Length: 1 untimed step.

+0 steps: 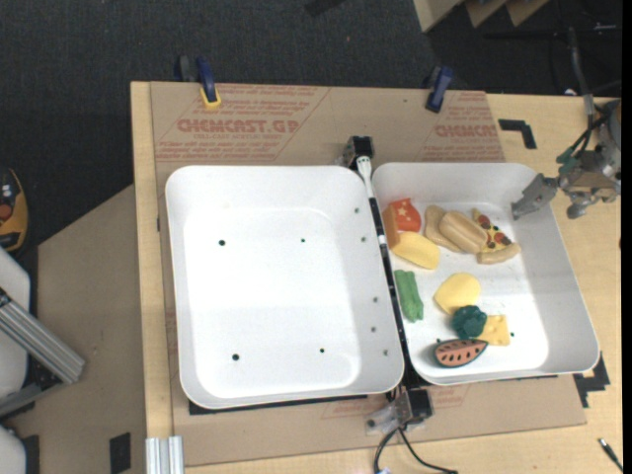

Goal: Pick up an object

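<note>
— What is seen on the surface (296, 117)?

— A brown sheet with red lettering is laid over it, pinned at the far edge by a left blue clamp (206, 79) and a right blue clamp (438, 87). Two white bins are set on it, touching side by side; four dark dots are marked on the floor of the left bin (276, 294).

— And around it?

— Dark carpet (99, 28) is seen beyond the far edge, an aluminium rail (39, 339) is placed at the left, and cables (405, 442) are trailed off the near edge.
</note>
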Motion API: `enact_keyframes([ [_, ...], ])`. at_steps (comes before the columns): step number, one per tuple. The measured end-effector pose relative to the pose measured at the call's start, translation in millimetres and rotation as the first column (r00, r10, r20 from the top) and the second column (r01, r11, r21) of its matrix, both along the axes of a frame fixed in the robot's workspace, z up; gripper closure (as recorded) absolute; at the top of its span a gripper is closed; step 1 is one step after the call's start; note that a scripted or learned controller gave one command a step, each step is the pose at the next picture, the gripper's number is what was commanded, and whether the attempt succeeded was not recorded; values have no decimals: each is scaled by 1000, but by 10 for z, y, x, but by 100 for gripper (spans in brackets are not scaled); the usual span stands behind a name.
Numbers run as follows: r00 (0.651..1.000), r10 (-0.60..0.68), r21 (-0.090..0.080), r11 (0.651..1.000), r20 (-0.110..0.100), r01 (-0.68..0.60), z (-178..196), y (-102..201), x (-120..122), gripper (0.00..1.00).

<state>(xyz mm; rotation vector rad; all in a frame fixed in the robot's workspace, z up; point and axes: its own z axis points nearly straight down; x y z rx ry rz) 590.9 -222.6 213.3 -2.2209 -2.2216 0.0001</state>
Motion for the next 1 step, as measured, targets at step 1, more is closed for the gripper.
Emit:
enact_keyframes([
  [1, 1000, 3, 1, 1000, 7, -3, -1164, 640, 308, 0],
])
